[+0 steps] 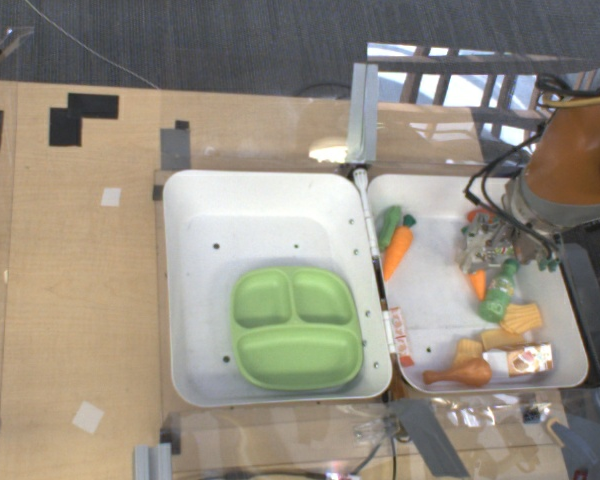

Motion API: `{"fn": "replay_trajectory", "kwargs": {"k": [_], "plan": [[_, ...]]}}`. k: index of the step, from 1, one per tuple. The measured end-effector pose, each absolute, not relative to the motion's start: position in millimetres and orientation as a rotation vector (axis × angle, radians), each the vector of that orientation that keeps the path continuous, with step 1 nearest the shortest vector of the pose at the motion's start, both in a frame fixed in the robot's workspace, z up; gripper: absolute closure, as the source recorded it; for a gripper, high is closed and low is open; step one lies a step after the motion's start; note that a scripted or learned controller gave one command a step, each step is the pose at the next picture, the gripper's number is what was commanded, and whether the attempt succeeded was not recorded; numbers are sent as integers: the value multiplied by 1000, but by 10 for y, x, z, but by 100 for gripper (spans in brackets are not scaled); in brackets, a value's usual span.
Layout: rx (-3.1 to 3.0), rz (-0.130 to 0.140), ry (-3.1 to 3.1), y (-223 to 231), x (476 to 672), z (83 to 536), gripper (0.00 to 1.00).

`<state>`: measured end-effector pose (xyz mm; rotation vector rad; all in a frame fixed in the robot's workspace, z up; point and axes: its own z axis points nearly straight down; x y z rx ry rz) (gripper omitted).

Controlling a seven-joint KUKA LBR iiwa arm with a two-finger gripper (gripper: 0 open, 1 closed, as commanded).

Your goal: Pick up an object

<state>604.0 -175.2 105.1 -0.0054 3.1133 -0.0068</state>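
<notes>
You had two shallow white bins side by side on the bench [70, 298]. The left bin [200, 208] held a green divided plate [297, 326] with three compartments, lying flat toward the near side of that bin. The right bin [430, 298] held the toy food. A carrot [396, 250] lay at a slant close to the wall shared by the bins, with a green vegetable [388, 223] touching it on the far side. Along the near edge sat a brown drumstick [460, 373], a small white carton [525, 360] just right of it, and some yellow pieces [515, 320] between the carton and a green bottle [499, 296]. A small orange piece [478, 284] lay touching the bottle on its left.

The hand [490, 248] hung over the far right part of the right bin, directly above the green bottle and the orange piece, so those were the things nearest to it. The carrot lay well to its left, and the drumstick and carton nearer the camera. The metal and cables of the hand blurred together, so I cannot tell you how it was set, and nothing showed clearly gripped.

The arm [580, 158] came in from the right, its orange band above the wrist, pointing down into the bin.
</notes>
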Motion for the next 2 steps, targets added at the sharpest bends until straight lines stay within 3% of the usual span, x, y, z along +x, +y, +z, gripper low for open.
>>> {"fn": "replay_trajectory", "kwargs": {"k": [1,2], "plan": [[-27,-5,3118,-1395,6004,2275,100],[-27,2,3117,-290,6091,3819,100]]}}
